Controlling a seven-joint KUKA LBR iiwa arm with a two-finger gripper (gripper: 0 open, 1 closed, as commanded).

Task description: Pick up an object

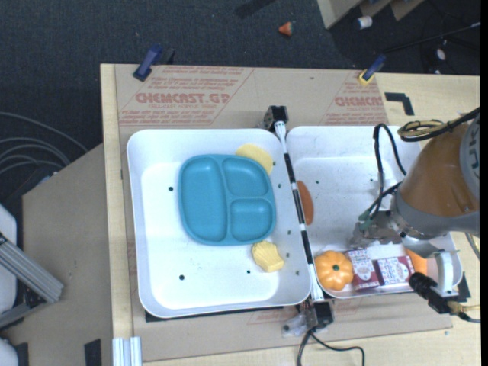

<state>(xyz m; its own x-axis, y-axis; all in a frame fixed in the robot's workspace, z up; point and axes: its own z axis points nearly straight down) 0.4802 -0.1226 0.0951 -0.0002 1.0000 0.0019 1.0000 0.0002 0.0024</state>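
- I see my pincer (371, 231) low in the right bin (335, 158), but I cannot tell its opening or any hold.
- A small pumpkin (335, 270) and red-white carton (381, 271) lie just beside it.
- The left bin (152, 227) holds a blue divided plate (226, 198).

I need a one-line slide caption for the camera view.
Arm above right bin; blue tray in left bin.
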